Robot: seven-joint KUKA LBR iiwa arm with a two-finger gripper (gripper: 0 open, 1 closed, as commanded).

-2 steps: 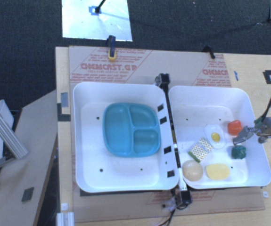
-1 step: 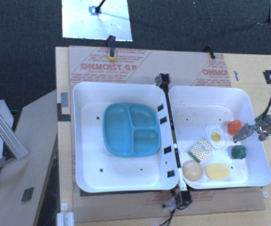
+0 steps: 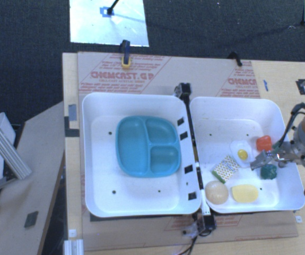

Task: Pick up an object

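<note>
**Right bin: teal piece directly under the claw**

Item: small dark teal piece [image 3: 269, 172], lumpy, with no clear long axis. It lies on the floor of the right bin [image 3: 232, 110], toward the bin's right wall and in its nearer half.

Relation to the claw: the gripper [image 3: 269, 161] hangs just above and slightly left of the teal piece, its metal tip pointing left across the bin. The piece sits at the claw's lower edge, touching or nearly so; whether it is actually between the claw's jaws cannot be told, nor whether the claw is open or closed. No hold can be claimed.

Judgement: of the bin's contents this piece is nearest the claw, so it is the likely target; a short drop straight down would meet it.

Neighbours, going outward:
- orange block [image 3: 263, 143], just beyond the claw toward the back
- fried-egg toy [image 3: 241, 153], left of the claw tip
- checkered green-and-white packet [image 3: 226, 168], further left, lying diagonally
- yellow bar [image 3: 245, 194], near the front wall
- pale round ball [image 3: 216, 192], front left corner

Left bin [image 3: 96, 142]: holds a blue divided plate [image 3: 133, 147], well apart from the claw.
</note>
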